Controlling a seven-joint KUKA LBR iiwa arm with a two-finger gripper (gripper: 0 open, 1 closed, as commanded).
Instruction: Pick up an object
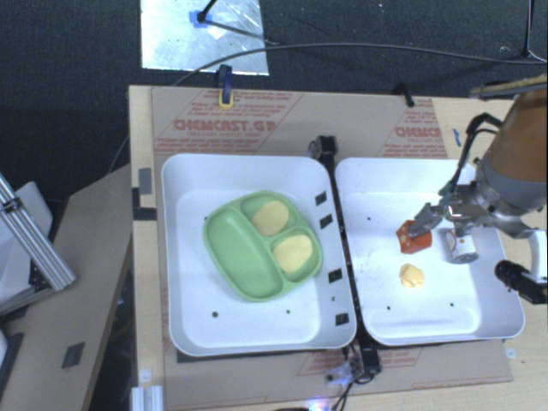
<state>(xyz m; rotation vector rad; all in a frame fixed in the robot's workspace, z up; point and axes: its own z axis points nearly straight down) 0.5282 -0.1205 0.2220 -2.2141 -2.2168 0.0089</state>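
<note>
Nearest, at the bench's front edge, a small dark clamp or connector [364, 364] sits where the two bins meet; its detail is too blurred to identify. Behind it, the right bin [479, 319] holds three items. A small yellow lump [412, 275] lies loose on the bin floor, apart from everything else. Just beyond it an orange-red object [415, 238] sits near the bin's middle, with the gripper [425, 223] directly over its upper right corner. The dark fingertips overlap the object there, but whether they are spread, closed or pinching it cannot be told from this angle. Just beside the orange-red object, to its right, a small white cylinder with a red mark [461, 247] lies partly under the gripper body. The arm [521, 157] is cut off by the frame's right side, so only its wrist end is observed.

The left bin [188, 315] carries a green divided plate [235, 259], set at a slant. Two pale yellow pieces [271, 218] occupy its two small compartments; the long compartment is bare.

Farther back, printed cardboard [282, 114] underlies both bins, with a blue and yellow clamp [225, 85] on its far edge. Beyond, a shiny sheet [201, 24] lies on dark floor.
</note>
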